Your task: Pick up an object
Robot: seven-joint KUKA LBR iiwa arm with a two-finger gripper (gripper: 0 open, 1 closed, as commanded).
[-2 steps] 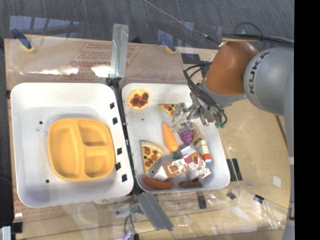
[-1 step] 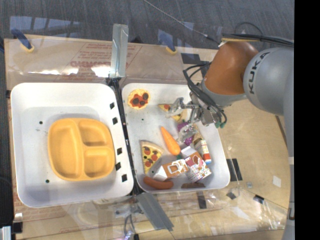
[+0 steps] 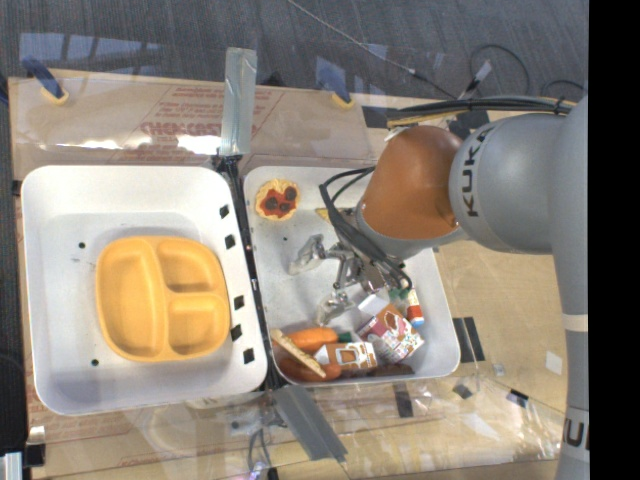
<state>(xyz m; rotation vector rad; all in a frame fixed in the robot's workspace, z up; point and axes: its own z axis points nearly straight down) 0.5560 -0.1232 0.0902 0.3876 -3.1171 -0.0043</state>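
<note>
Two shallow white bins side by side on a surface [image 3: 120, 118] wrapped in clear, glossy plastic over brown card with faint red print, too blurred to read. In the left bin [image 3: 60, 198], smooth matte plastic with rounded corners: a yellow tray [image 3: 160, 296], rounded, moulded into three compartments, long axis running far to near. In the right bin [image 3: 262, 268]: a small round pizza toy [image 3: 277, 200] with red toppings at the far left corner; a heap along the near wall with an orange carrot-like piece [image 3: 312, 337] lying left to right, a flat bread-like slice [image 3: 298, 356] angled toward near right, and a red-and-white printed carton [image 3: 392, 332], lettering illegible. Over this bin, grey arm [image 3: 520, 183] marked "KUKA", smooth orange band [image 3: 410, 183] above the wrist. Metal tool [image 3: 335, 273] low over the bin floor, fingers spread wide, nothing between them, just far of the heap.
</note>
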